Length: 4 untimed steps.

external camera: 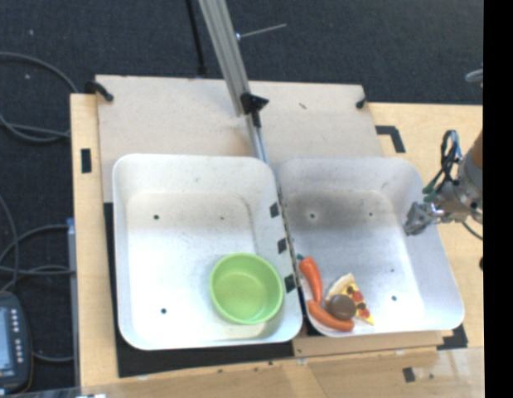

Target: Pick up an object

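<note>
Item: claw (415,220). You will find it at the right rim of the right bin (422,255), low over the wall. Whether it is released or clenched you cannot tell from this view; nothing shows in its grip.

Item: candidate things. They lie in the right bin's near left corner, well apart from the claw, toward the left and toward you. An orange carrot (312,277) runs along the bin's left wall, its long axis roughly front to back. A second orange piece (329,316) lies crosswise below it, touching a brown round piece (342,306) on a yellow wedge (349,288).

Item: green bowl (246,288). It sits upright in the left bin (157,222), farther off across the divide.

Judgement: your nearest pick is the cluster; the crowding may foul the grasp.
</note>
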Motion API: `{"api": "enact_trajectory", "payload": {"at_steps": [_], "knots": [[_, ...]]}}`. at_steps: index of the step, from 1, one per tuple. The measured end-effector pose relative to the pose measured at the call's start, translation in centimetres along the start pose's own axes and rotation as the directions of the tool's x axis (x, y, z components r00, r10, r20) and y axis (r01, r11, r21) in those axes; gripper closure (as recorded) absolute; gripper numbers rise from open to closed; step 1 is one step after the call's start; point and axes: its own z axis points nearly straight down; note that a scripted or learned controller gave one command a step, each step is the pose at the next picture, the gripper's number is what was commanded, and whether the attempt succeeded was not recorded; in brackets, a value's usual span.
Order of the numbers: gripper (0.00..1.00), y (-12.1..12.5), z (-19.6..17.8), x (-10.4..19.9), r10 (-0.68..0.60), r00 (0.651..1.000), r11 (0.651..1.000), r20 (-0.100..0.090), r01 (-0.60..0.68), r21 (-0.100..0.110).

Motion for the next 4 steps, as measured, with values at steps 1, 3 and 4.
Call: {"api": "enact_trajectory", "payload": {"at_steps": [1,3,4], "knots": [[1.00,0.2,-5.4,-0.1,-0.001,1.000,1.000,0.000,0.001,0.000],[1.00,2.4,-3.7,9.5,-0.002,1.000,1.000,-0.003,0.002,0.007],[1.00,4.4,-3.2,15.1,-0.003,1.000,1.000,-0.003,0.003,0.006]]}}
